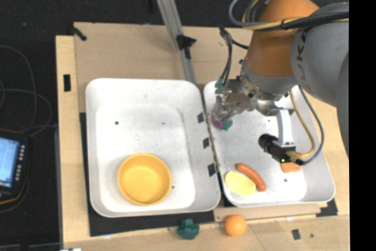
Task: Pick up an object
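Gripper [223, 117] low over right bin [317, 185]; yellow bowl [144, 178] in left bin [141, 103].

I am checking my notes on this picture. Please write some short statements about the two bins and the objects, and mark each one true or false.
1. The yellow bowl lies in the left bin. True.
2. The orange ball lies inside the right bin. False: it lies on the bench in front of the bins.
3. The end effector is over the right bin, near its left wall. True.
4. The sausage lies in the left bin. False: it is in the right bin, beside a pale yellow object.
5. A green object lies on the bench, left of the orange ball. True.
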{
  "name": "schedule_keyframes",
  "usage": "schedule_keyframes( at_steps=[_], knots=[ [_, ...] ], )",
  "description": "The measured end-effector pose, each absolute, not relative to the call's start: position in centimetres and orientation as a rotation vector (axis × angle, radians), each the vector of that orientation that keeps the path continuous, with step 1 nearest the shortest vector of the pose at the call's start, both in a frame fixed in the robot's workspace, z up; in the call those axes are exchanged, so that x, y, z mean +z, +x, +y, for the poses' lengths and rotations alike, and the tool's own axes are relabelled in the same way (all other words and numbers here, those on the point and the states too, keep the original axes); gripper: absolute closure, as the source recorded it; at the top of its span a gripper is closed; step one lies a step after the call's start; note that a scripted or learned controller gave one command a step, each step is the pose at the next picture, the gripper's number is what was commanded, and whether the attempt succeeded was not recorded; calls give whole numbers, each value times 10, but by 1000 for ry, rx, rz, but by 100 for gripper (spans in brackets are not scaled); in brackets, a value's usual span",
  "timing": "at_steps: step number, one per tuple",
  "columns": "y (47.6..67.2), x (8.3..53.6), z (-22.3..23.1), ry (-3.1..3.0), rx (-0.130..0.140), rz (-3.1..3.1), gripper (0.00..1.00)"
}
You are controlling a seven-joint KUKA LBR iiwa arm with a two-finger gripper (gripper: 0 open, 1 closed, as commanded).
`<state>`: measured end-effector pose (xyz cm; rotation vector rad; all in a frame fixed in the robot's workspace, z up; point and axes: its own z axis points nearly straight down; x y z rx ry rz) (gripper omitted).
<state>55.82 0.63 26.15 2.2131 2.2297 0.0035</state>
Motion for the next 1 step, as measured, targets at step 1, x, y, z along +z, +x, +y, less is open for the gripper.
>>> schedule_keyframes(
  at_steps=[1],
  knots=[
    [566, 261, 56, 2214, 2, 2229, 100]
  ],
)
